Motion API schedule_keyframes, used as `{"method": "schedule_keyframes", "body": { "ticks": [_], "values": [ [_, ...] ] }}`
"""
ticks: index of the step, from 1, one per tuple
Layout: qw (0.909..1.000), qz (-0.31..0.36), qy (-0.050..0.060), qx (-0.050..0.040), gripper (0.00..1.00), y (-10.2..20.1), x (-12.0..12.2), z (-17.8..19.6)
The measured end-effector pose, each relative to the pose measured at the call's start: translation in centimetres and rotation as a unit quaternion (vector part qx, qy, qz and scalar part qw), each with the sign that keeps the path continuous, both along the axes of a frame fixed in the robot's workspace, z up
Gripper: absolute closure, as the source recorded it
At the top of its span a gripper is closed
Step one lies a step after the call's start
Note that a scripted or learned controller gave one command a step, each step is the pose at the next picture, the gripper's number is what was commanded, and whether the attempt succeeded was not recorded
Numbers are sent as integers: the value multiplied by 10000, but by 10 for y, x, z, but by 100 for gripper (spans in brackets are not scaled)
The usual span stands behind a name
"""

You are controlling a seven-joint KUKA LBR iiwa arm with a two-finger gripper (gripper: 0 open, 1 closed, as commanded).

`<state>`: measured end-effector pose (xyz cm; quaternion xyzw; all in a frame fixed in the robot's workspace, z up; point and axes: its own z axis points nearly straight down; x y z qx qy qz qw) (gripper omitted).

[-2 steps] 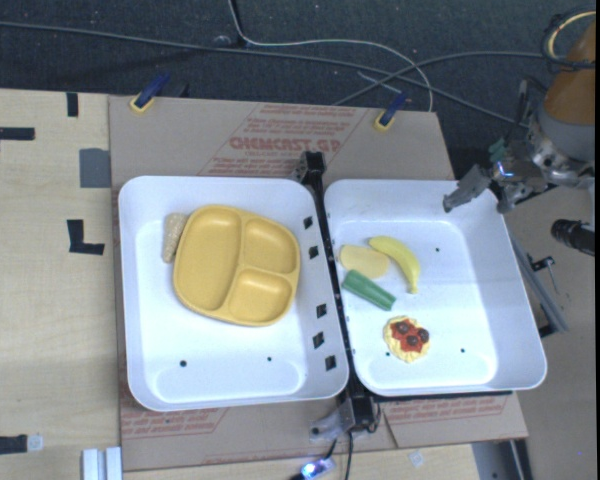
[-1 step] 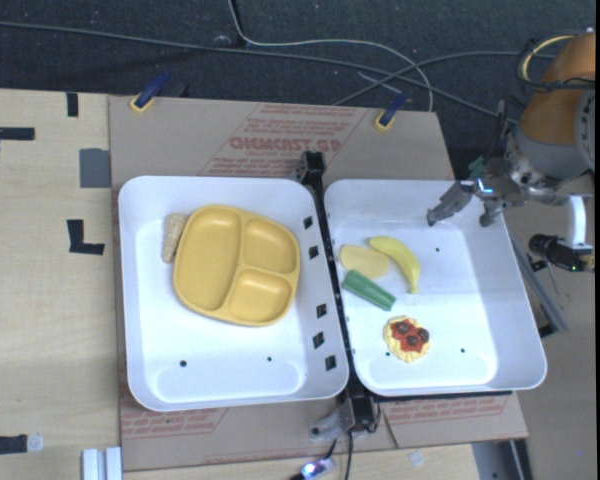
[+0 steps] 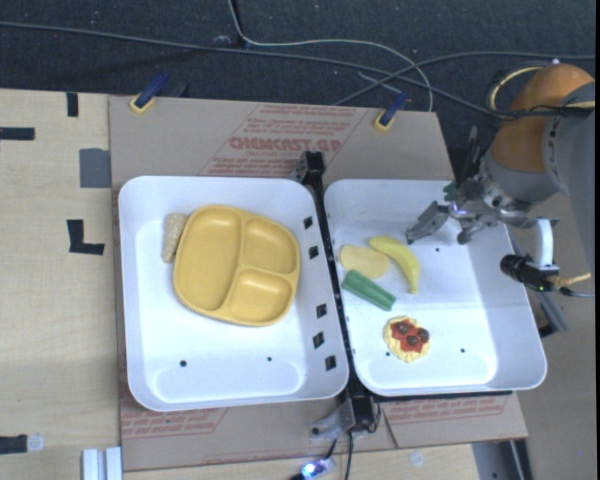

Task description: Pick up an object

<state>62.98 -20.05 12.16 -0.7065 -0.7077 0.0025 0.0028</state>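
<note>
In the right bin point(image 3: 500, 368) lie a yellow banana point(image 3: 400, 260), a pale yellow slice point(image 3: 363, 260), a green stick-shaped piece point(image 3: 368, 289) and a small pizza slice with red spots point(image 3: 407, 338). My gripper point(image 3: 442, 224) hovers at the bin's upper right, to the right of and a little above the banana, apart from it. Its two grey fingers are spread and nothing sits between them. The left bin point(image 3: 140, 268) bears a yellow divided plate point(image 3: 236, 265) with a tan cracker-like piece point(image 3: 172, 236) tucked at its left edge.
The arm point(image 3: 540, 138) comes in over the right bin's far right corner. A black divider with clips point(image 3: 325, 268) runs between the bins. Cables point(image 3: 380, 63) cross the dark floor behind the cardboard sheet point(image 3: 280, 138). Bare bin floor lies right of the pizza slice.
</note>
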Motion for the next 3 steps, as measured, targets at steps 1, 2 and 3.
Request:
{"method": "schedule_keyframes", "body": {
  "ticks": [1, 2, 3],
  "values": [
    [10000, 5, -37, -19, 0, 0, 0, -38],
    [10000, 11, -62, -27, 100, 0, 2, -24],
    [10000, 4, -63, -5, 100, 9, 10, 31]
  ]
}}
